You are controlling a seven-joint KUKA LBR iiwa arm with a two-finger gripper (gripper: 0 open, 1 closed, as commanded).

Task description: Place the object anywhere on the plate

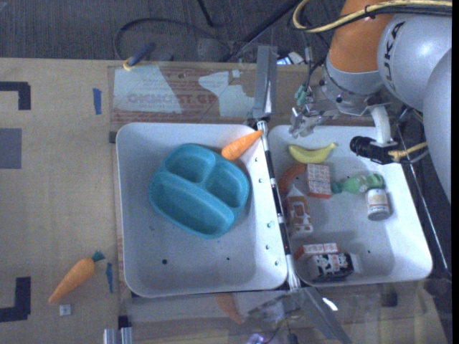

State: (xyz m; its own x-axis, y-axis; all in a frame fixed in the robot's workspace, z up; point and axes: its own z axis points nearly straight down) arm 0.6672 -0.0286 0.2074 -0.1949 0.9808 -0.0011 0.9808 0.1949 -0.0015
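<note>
A: Where was the end effector [307, 117]?

B: At the upper middle-right of the frame, over the top rim of the right bin [412, 213], just above the banana [312, 152]. Whether it was open or closed I could not tell; nothing showed between its parts.

A: And the plate [199, 189]?

B: A teal, glossy, rounded plate with three sunken compartments, sitting tilted in the upper half of the left bin [136, 213]. Bare white floor lay below it and to its left, so there was open room there. Its upper right edge came close to the bin's corner.

A: What about the carrot [241, 145]?

B: Smooth, orange, tapered. It lay against the left bin's top right corner, touching or just beside the plate's rim, near the ridge between the bins.

A: Was the right bin crowded?

B: Along its left side, yes. The curved yellow banana lay near the top edge, a small carton [318, 179] below it, another carton [299, 217] by the dividing wall, and a black-and-white box [330, 262] near the bottom. A green item [356, 184] and a small white bottle [378, 203] sat toward the right. The lower right floor was open.

A: Anything outside the bins?

B: A second carrot [72, 279] on the pale wooden tabletop [57, 192], lower left, well apart from both bins.
</note>
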